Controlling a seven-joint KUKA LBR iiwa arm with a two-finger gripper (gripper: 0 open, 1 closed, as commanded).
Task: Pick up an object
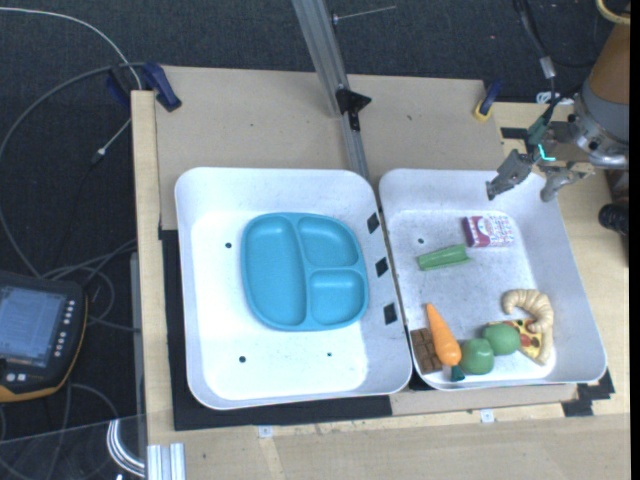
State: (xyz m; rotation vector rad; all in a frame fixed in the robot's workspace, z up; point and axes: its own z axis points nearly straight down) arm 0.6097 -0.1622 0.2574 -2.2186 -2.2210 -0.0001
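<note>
Counting 2 bins (200,268): 1 blue tray (303,270), 1 carrot (442,333), 1 croissant (530,306).

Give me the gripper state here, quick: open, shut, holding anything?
Gripper: open, holding nothing, its fingers spread above the far right corner of the right bin.

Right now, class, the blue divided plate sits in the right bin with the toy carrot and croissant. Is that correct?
Not quite. The camera view shows the blue divided plate in the left bin; the toy carrot and croissant lie in the right bin.
</note>
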